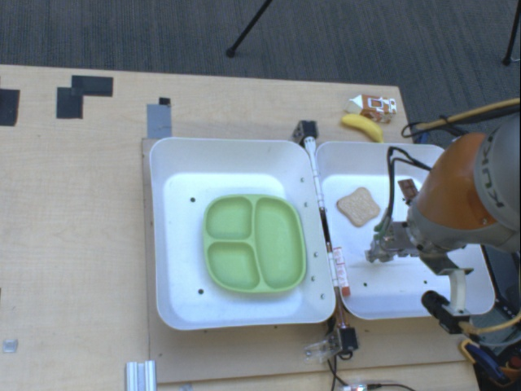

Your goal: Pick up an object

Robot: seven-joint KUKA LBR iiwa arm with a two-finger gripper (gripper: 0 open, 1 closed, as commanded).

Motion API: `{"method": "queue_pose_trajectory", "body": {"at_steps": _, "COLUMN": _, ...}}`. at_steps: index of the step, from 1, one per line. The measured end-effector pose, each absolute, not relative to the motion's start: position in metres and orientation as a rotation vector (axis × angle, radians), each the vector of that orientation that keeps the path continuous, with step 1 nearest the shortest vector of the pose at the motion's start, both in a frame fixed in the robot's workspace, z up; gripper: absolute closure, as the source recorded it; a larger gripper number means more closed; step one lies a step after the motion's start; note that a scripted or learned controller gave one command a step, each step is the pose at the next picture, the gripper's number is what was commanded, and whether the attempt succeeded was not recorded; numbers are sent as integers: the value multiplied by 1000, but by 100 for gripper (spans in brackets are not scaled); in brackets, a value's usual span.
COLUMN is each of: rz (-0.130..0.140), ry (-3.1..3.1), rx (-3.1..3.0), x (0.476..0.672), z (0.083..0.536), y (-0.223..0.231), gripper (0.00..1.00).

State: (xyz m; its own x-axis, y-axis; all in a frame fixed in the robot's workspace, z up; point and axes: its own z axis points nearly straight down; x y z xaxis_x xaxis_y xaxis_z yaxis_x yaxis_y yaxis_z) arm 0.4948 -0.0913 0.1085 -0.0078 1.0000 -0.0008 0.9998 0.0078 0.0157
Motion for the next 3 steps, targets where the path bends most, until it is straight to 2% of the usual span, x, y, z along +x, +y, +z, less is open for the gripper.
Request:
{"method": "queue_pose_trajectory", "body": {"at_steps": 1, "rz": 17, "ry": 2222, "rx": 2204, "x": 495, "z": 108, "y": -91, "gripper": 0}}
{"method": "queue_pose_trajectory", "body": {"at_steps": 2, "rz": 7, "ry": 2216, "rx": 2216, "x": 489, "z": 87, "y": -87, "gripper": 0}}
{"method": "queue_pose_trajectory", "body": {"at_steps": 3, "rz": 13, "ry": 2217, "rx": 2210, "x": 491, "z": 98, "y": -86, "gripper": 100}}
